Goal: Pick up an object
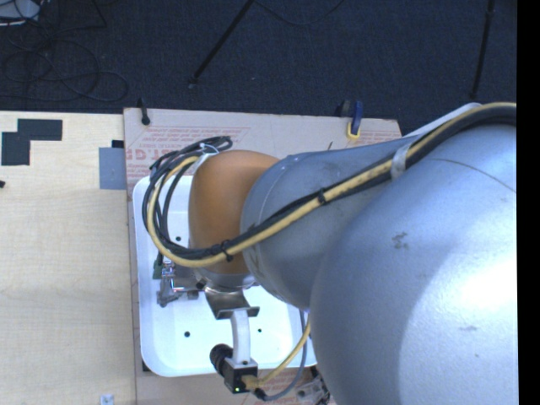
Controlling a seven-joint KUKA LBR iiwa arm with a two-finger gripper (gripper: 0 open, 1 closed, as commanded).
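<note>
Item: object for picking. None can be told apart; any candidate would lie hidden under the wrist, inside the shallow white plastic bin [179, 351].

Relation: direction and long axis of the object from the two-finger metal gripper [173, 283] cannot be told. The gripper sits low over the bin's left part, near its left wall.

Gripper state: cannot be told.

Carrier: grey KUKA arm [405, 268] with an orange band [221, 201], reaching in from the right and looped by a yellow-and-black cable [253, 239].

Surround: brown cardboard sheet [253, 133] under the bin; pale wooden bench [59, 268].
</note>
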